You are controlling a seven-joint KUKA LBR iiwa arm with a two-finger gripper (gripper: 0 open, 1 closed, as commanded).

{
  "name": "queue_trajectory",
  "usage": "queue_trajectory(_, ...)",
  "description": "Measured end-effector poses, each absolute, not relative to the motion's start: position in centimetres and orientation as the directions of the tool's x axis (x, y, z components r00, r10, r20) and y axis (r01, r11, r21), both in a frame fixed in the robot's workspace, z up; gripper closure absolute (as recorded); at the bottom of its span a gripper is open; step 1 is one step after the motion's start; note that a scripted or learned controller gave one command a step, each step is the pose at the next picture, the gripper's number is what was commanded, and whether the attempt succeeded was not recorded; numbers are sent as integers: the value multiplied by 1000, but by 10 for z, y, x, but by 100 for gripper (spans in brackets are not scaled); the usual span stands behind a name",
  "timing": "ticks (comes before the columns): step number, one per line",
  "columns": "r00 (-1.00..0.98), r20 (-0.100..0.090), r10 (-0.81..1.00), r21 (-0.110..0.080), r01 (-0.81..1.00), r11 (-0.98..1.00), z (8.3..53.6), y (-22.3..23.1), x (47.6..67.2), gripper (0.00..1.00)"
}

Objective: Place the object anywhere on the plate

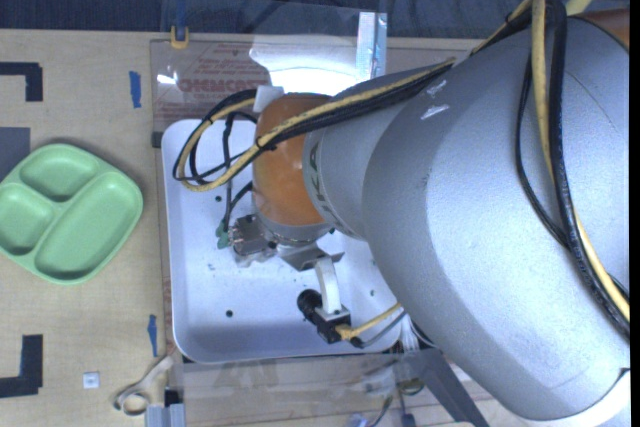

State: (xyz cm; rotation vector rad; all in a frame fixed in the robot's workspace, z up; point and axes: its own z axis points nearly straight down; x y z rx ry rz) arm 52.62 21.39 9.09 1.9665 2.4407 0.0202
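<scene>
The grey arm reached over the white bin, while the green divided plate sat on the bench to its left.

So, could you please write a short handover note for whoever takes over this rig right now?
Gripper: low inside the white bin, under the arm's orange band; whether it holds anything cannot be seen.
Plate: green, three compartments, on the bench left of the bin; nothing lies on it.
Object: not identifiable; the arm hides much of the bin.
Done: nothing placed.
Left: confirm a grasp, lift, carry left, set the object on the plate.
</scene>
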Motion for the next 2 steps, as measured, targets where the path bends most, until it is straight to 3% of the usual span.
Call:
queue_trajectory(1,-198,0,980,1,980,198,114,210,592,100)
queue_trajectory(2,-257,1,966,-2,966,257,95,219,511,100)
